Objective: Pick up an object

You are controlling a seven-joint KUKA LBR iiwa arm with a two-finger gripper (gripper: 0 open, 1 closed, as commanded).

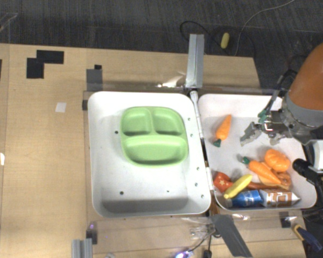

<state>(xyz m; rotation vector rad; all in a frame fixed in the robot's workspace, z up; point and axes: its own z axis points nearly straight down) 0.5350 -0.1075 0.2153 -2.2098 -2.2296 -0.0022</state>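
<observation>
Bench: wooden bench (37, 160) under dark floor, carrying two shallow white bins side by side.
Left bin: left bin (105, 192) holds a green divided plate (152, 134), lying toward its far edge.
Right bin: right bin (234, 109) holds the loose objects, most crowded along its near edge.
Small carrot: small carrot (223, 128) lies alone near the middle of the right bin, toward its left wall.
Near-edge pile: a red tomato (221, 181), a yellow banana (238, 186) and a blue-and-brown packet (264, 199) sit touching along the near edge.
Right-side pile: a long carrot (264, 172) and a round orange piece (276, 159) sit toward the near right corner.
Arm: grey arm (312, 85) with an orange band reaches over the bin's right edge.
Gripper: gripper (258, 130) hangs over bare floor of the right bin, between the small carrot and the orange piece; its fingers look spread apart with nothing between them, though the slant makes this hard to confirm.
</observation>
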